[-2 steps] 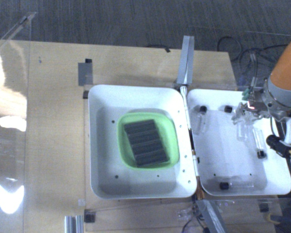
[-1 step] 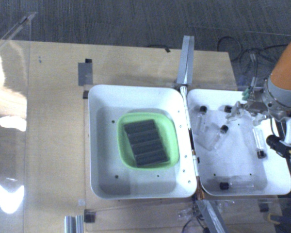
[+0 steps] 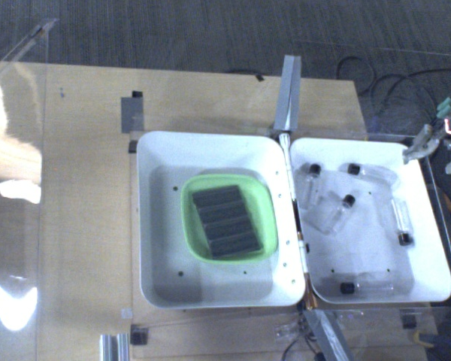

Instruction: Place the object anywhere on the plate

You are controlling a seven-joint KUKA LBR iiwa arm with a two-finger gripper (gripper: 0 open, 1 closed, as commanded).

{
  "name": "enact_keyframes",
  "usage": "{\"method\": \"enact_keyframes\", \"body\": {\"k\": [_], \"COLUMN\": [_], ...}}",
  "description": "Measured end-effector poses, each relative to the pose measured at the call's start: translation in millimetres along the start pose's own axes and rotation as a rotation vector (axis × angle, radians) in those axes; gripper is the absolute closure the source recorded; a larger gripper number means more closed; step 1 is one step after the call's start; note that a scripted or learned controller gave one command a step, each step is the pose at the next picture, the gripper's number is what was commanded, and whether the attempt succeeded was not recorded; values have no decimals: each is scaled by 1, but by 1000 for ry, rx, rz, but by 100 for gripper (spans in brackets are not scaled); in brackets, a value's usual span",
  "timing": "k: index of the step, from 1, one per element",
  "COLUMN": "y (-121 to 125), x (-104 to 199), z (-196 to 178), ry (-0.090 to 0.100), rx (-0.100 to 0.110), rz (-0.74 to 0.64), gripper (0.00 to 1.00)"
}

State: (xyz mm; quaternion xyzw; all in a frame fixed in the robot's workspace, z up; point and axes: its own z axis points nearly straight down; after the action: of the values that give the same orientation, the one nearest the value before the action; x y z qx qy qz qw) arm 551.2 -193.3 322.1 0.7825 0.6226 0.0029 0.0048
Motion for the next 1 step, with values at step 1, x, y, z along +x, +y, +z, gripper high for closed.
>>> {"method": "enact_keyframes", "body": {"k": [1], "y": [-61], "x": [-13], "z": [-46], "ry": [0], "rx": [0], "rz": [87], "gripper": [0]}}
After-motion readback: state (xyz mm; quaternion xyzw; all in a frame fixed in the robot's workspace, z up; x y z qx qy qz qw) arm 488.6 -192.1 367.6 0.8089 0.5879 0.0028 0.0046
